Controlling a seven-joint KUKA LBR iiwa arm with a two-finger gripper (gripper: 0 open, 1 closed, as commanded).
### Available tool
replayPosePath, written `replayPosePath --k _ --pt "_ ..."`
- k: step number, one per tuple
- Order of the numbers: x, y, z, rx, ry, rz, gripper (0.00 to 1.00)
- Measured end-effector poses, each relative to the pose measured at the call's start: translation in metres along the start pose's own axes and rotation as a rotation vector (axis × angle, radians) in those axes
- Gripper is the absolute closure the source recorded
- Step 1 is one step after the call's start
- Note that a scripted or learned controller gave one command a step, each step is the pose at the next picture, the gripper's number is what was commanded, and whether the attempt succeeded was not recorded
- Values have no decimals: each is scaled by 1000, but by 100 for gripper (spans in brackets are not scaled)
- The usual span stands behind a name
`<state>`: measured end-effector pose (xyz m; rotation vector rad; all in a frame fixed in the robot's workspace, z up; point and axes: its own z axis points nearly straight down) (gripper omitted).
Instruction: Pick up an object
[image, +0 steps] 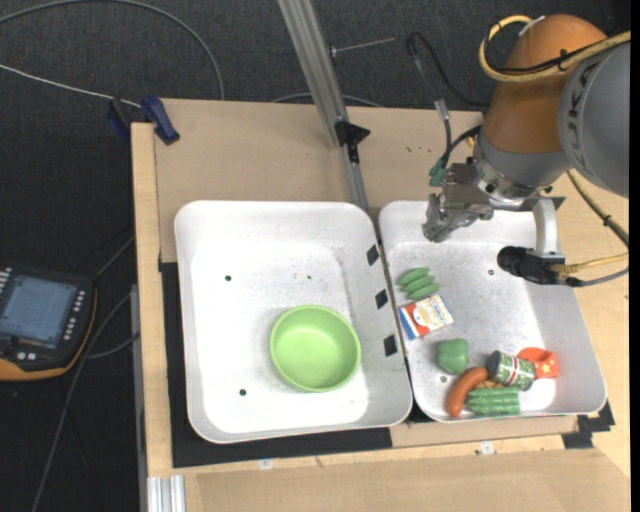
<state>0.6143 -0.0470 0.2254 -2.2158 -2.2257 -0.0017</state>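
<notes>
Down at the near edge of the right bin (575, 330) a cluster of toy food is sitting: an orange sausage-like piece (462, 389), a ribbed green vegetable (494, 403) just beside it, a small can (512, 370) lying on its side against a red piece (541, 362), and a green pepper (452, 354) just above them. Further toward the bin's middle, close to its left wall, a little red-and-white carton (427, 317) is lying flat, with a green pea pod (418, 282) touching its far side. Over in the left bin (200, 260) a lime-green bowl (315, 347) is resting near the near edge. And the gripper (441, 226) is hanging over the far left corner of the right bin, well apart from the cluster and nearer to the pea pod than to anything else; nothing is showing between its tips, so it is carrying nothing, though whether it is parted or closed I cannot tell from this angle. To my eye the pick is at the approach stage, with no target touched yet. The next move, I reckon, is calling for a travel toward the near edge, a line-up over one piece, the pea pod or carton being the handiest, and then a straight descent with enough clearance from the left wall to close cleanly.
</notes>
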Motion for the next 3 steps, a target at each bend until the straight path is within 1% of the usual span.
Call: replayPosePath --k 1,2,3 --pt "49 -24 8 0 0 0 100" --pt "100 -41 9 0 0 0 100" --pt "138 -74 5 0 0 0 100"
